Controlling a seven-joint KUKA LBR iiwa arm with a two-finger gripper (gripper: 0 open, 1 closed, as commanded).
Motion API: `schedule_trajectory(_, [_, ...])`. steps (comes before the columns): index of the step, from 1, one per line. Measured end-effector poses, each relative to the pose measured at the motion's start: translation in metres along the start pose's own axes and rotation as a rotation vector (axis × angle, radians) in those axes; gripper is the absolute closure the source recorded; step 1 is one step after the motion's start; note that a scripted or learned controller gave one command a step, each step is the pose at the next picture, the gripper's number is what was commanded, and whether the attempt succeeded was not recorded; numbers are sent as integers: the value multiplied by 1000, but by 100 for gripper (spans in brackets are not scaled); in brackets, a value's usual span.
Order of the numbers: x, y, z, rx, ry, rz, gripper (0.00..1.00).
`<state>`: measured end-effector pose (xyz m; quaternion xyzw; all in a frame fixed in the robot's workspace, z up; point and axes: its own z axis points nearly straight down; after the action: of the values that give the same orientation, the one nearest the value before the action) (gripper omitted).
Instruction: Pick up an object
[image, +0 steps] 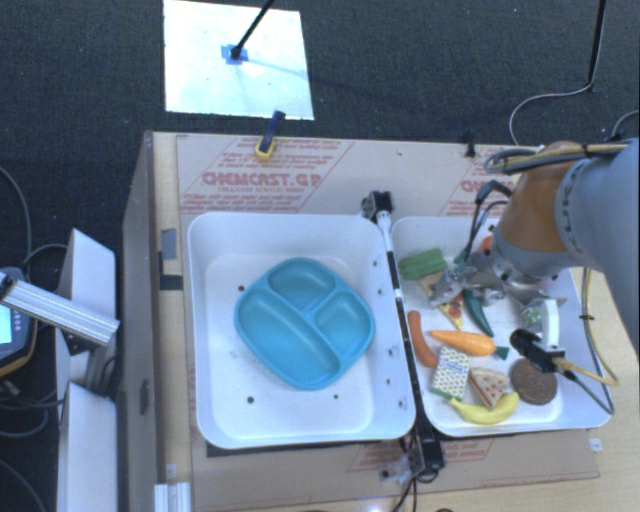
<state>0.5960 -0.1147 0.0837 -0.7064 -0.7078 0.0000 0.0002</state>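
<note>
The arm (560, 215) reaches in low over the right bin (575, 415), and the claw (468, 290) sits down among the toy food, just above the carrot (463, 342). The step in hand looks like the descent onto a pick.

To do it well, the claw should come straight down on a single piece with free space on both sides. The carrot is a fair choice: it lies flat and long, so closing across its narrow width would grip best. The crowding is the hazard. A dark green pepper (478, 312) lies just above the carrot and nearly touching it, a green block (421, 263) sits further up toward the bin's top left, and a checkered block (451, 373), a wedge (487, 385), a banana (487, 409) and a brown disc (533, 381) lie below it. A finger landing on a neighbour would push things aside rather than grasp.

How far the claw is spread cannot be told; wrist and cables hide it, and nothing is plainly seen between its tips.

The blue plate (303, 322) lies in the left bin (215, 300), well left of the carrot.
</note>
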Motion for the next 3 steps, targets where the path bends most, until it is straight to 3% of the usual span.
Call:
schedule_trajectory(1, [-16,52,2,11,3,1,0])
schedule_trajectory(2, [1,18,0,-1,0,0,0])
schedule_trajectory(3, [22,1,0,0,0,-1,0])
